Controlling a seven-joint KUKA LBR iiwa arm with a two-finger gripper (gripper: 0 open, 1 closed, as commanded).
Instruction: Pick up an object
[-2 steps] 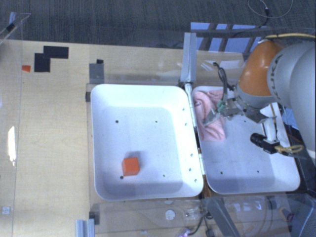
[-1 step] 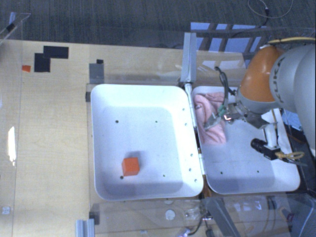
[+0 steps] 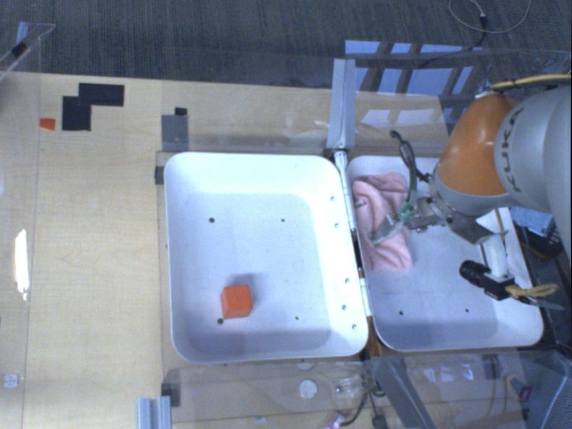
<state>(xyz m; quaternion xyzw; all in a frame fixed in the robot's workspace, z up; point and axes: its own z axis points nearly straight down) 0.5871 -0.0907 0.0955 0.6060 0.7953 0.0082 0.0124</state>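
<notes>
Leftmost, an orange block (image 3: 237, 301) lies alone in the left bin (image 3: 183, 239), toward its near-left corner. Across the shared wall, a crumpled pink cloth (image 3: 382, 217) sits against the right bin's (image 3: 465, 333) left wall, up near the far corner. The gripper (image 3: 393, 225) is down on that cloth; whether it is spread or pinching I cannot tell. This looks like the grasp step, and next calls for a firm close, then a straight lift.
</notes>
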